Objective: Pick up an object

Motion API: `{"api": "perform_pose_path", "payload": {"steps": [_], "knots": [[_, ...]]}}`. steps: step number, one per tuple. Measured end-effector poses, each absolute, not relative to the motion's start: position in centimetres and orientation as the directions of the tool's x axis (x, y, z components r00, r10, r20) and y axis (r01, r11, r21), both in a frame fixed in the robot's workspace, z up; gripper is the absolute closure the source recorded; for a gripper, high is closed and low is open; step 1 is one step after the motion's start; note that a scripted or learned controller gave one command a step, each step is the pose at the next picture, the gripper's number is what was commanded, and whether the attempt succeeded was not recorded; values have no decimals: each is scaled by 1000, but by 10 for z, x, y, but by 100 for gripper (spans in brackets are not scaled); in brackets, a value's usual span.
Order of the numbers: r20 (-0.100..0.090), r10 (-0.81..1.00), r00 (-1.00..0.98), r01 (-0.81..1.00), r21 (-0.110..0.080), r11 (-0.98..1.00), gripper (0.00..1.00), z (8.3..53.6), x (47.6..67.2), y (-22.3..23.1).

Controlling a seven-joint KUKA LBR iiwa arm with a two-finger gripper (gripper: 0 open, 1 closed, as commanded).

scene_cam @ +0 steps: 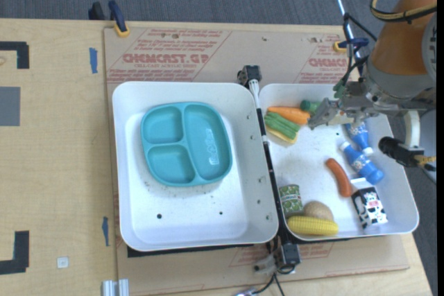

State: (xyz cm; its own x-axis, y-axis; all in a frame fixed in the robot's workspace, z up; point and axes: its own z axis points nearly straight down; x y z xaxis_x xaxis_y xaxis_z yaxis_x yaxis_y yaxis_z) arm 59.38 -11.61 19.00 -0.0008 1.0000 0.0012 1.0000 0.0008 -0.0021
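- You'll find the things to pick from all in the right bin (406, 180), the landmark for what follows.
- At that bin's far left corner lies a carrot (288, 114), and a green ridged vegetable (280, 127) touches its near side.
- Towards the bin's middle a red sausage (339, 177) lies on bare floor, apart from the rest.
- On the right half a blue bottle (361, 153) lies tilted, its cap end towards the far wall.
- Near the right front corner sits a small black-and-white cow-patterned carton (369, 208).
- Along the front wall you have a yellow corn cob (312, 224), a tan round item (318, 209) just behind it, and a small green can (288, 195) to their left against the bin's left wall.
- The gripper (331, 113) hangs over the far part of this bin, just right of the carrot; nothing shows between its fingers, and you cannot tell from here whether it is released or clenched.
- The arm (401, 38) comes in over the bin's far right corner.
- Beside the right bin, touching along its left wall, stands the left bin (132, 218).
- It holds a teal divided plate (186, 143) with three compartments.
- Both bins rest on a cardboard sheet (173, 52) on the desk (48, 163).
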Motion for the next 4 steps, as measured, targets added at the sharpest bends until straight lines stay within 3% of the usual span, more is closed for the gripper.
{"api": "perform_pose_path", "payload": {"steps": [1,2,3,4], "knots": [[5,997,-83,997,-3,83,0,96,568,-177],[1,894,-447,894,1,447,0,86,540,-149],[-3,854,-520,854,4,520,0,86,495,-120],[-9,840,-543,840,5,543,0,87,481,-103]]}}
